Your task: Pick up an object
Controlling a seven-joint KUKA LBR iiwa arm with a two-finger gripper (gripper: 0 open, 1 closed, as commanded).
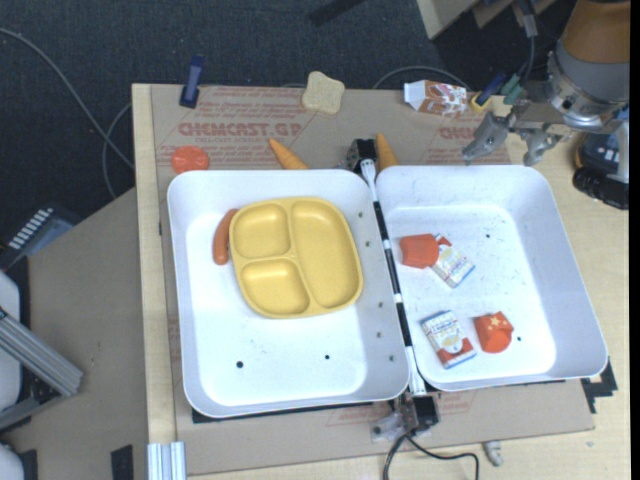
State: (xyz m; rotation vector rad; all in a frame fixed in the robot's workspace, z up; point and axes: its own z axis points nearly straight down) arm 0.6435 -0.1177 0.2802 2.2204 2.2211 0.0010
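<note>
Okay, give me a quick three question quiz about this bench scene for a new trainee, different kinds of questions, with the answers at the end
1. True or false: the yellow plastic three-compartment tray lies in the left white bin.
2. How many small printed cartons lie in the right white bin?
3. Which touches the tray's left edge? A) orange sausage-shaped toy B) slice of toy bread C) blue clip

Key:
1. True.
2. Two: one beside the orange block, one beside the red cup-shaped toy.
3. A.

Two white bins (200, 368), one yellow tray (296, 256), two small cartons (447, 336).
</note>
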